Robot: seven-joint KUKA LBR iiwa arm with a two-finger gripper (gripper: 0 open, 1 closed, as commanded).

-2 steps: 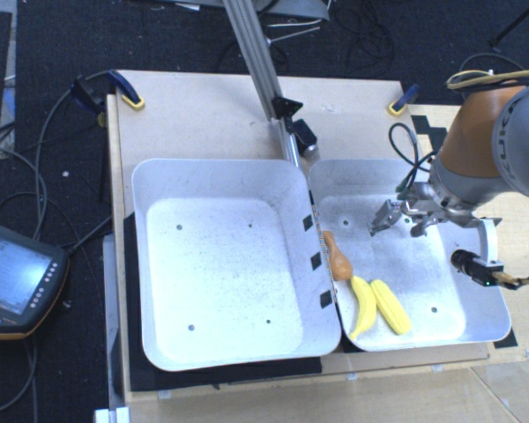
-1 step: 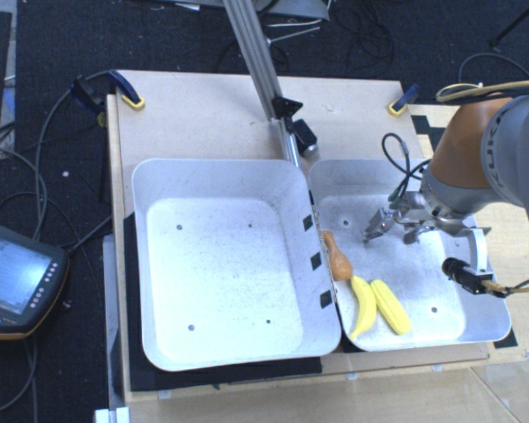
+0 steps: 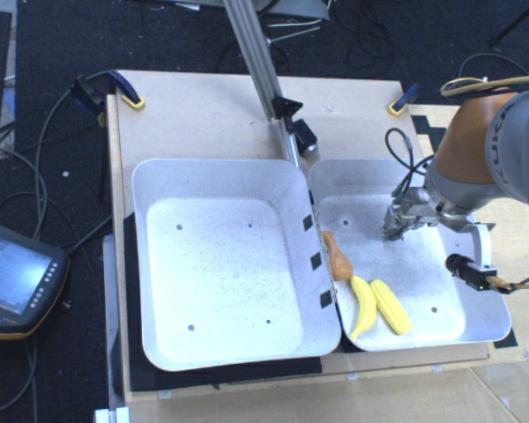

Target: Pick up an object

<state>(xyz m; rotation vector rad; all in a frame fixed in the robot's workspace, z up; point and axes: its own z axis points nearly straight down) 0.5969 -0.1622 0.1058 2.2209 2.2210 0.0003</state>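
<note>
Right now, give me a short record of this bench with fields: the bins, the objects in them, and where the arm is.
bins: two shallow white bins side by side, left bin, right bin
objects in right bin: yellow banana, yellow corn cob, orange-brown pear-shaped object
object positions: near the right bin's left wall
arm: grey with orange band, over the right bin
hand: apart from all three objects

Pale tan wooden bench top (image 3: pixel 203 117), rect., w/ yellow corner clamps at rear L (image 3: pixel 130 101) & rear R (image 3: pixel 399 106). Directly on it: 2 shallow white plastic bins side by side, edges touching: L bin (image 3: pixel 159 188), R bin (image 3: pixel 489 324).
</note>
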